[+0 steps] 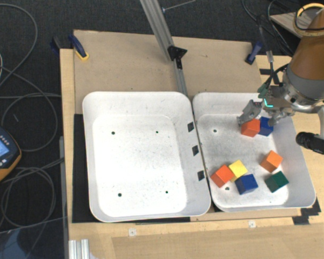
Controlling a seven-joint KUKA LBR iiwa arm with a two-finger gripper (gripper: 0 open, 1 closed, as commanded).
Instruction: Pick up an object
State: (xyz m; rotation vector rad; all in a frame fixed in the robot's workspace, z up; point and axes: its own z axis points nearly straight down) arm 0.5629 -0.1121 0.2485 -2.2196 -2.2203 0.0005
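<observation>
Grey and orange, the arm reaches in from the right, its gripper (262, 114) poised low over the far part of the right bin (222, 198), directly above a red-orange block (250, 128) and a blue block (265, 126) that touch each other. Whether it is released or grasping either block cannot be told; the gripper overlaps their upper edges. Nearer the front rim lie an orange block (223, 175), a yellow block (238, 169), another blue block (247, 183), a green block (276, 181) and an orange block (271, 161). Beside it the left bin (97, 198) offers bare white floor on the wooden worktop (124, 63).
</observation>
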